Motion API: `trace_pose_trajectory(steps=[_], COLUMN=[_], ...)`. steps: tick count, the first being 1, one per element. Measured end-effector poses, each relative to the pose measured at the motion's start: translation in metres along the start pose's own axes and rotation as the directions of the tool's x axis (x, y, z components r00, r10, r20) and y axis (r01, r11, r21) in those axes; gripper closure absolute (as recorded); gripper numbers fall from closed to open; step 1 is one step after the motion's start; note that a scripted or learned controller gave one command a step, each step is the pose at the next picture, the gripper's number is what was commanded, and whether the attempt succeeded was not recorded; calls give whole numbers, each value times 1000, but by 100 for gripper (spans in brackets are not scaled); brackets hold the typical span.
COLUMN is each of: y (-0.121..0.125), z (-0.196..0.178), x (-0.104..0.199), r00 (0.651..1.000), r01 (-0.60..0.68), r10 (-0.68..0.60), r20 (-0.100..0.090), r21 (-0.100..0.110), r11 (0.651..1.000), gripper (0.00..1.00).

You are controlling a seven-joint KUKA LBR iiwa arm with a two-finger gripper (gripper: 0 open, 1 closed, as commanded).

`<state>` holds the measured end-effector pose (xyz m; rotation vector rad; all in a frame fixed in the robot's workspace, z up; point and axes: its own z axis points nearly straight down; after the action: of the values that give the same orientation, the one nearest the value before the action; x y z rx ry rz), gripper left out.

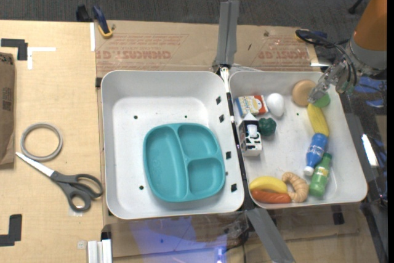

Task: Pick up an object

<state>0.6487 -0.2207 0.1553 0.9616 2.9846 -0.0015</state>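
Objects for picking: lying in the right bin [360, 194], spread along its front, middle and right side.
Front of right bin: a yellow-and-red fruit piece [269, 189] is lying just beside a tan curled piece [297, 186], and a green bottle [320, 177] is resting near the front right corner.
Middle of right bin: a blue bottle [316, 151] is lying just above the green one, a black-and-white carton [250, 135] is sitting near the left wall, and a dark green round piece [267, 126] is lying beside it.
Right side of right bin: a yellow banana [318, 119] is lying lengthwise along the wall.
Back of right bin: a white egg [275, 104] is sitting next to a red-and-white carton [250, 106], and a tan round object [302, 93] is resting near the back right.
Gripper [324, 90]: hovering over the back right of that bin, just beside the tan round object and above the banana's far end; a small green thing is showing at its tip, but I cannot tell what it is, or how the jaws are standing.
Arm [372, 24]: reaching in from the right, its orange band showing above the wrist.
Left bin [123, 86]: holding a teal divided plate [184, 161] toward its front.
Bench at left: scissors [64, 180] are lying near the front and a tape roll [41, 141] is lying just behind them.
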Motion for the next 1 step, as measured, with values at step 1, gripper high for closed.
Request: trace_pose_trajectory(steps=[1], y=[31], z=[41], x=[98], r00=[999], r01=[-41], r10=[41], r20=[-6], r21=[1], r11=[999], gripper=[100])
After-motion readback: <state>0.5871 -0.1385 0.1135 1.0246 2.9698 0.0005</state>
